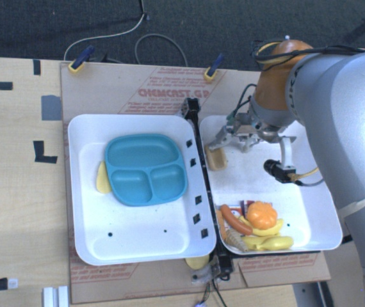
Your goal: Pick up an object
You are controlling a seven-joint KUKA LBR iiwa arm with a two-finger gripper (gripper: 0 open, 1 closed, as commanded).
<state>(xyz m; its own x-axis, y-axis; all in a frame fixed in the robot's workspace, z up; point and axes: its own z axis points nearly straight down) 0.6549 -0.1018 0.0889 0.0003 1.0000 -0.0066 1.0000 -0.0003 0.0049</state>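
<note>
Left bin [86,235]: held a blue divided plate [146,169] with a yellow piece [102,178] tucked at its left edge.
Tan block [216,158]: lay in the right bin [317,203] near the divider, just below the tool.
Tool [224,139]: hung over the right bin's upper left part; whether it was open or closed could not be told.
Food pile: an orange fruit [262,215], a sausage [234,220] and a banana [271,242] clustered at the right bin's lower edge.
</note>
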